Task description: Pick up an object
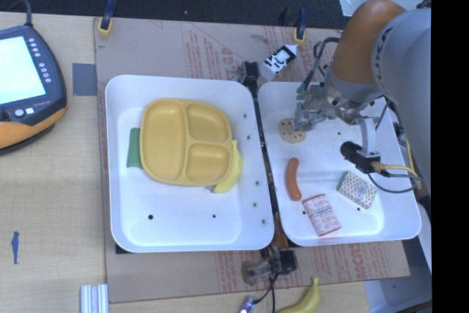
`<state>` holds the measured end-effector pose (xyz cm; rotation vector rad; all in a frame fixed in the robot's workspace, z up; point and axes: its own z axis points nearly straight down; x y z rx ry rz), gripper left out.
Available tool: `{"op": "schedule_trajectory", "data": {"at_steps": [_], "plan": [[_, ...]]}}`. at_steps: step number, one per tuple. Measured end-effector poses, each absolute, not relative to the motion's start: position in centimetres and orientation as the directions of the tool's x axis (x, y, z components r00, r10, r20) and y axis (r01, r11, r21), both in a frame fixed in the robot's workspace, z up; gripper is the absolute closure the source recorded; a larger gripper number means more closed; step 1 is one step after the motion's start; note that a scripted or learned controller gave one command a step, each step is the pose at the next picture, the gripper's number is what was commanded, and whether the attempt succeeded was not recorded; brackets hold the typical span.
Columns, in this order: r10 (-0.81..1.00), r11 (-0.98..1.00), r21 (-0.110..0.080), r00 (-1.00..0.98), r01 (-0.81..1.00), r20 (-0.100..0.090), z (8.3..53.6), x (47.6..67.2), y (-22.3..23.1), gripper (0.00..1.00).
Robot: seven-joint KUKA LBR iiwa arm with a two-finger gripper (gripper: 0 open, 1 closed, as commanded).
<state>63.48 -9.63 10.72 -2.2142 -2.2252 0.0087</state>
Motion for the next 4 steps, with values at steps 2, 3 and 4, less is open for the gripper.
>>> {"op": "schedule_trajectory", "data": {"at_steps": [2,3,4], "plan": [[1.0,0.005,-0.005,-0.005,1.0,0.0,19.2,55.4,-8.6,1.0],[1.0,0.005,-0.007,-0.005,1.0,0.0,20.5,53.7,-8.9,1.0],[1.0,0.005,-0.007,-0.005,1.0,0.001,20.5,53.7,-8.9,0.0]]}}
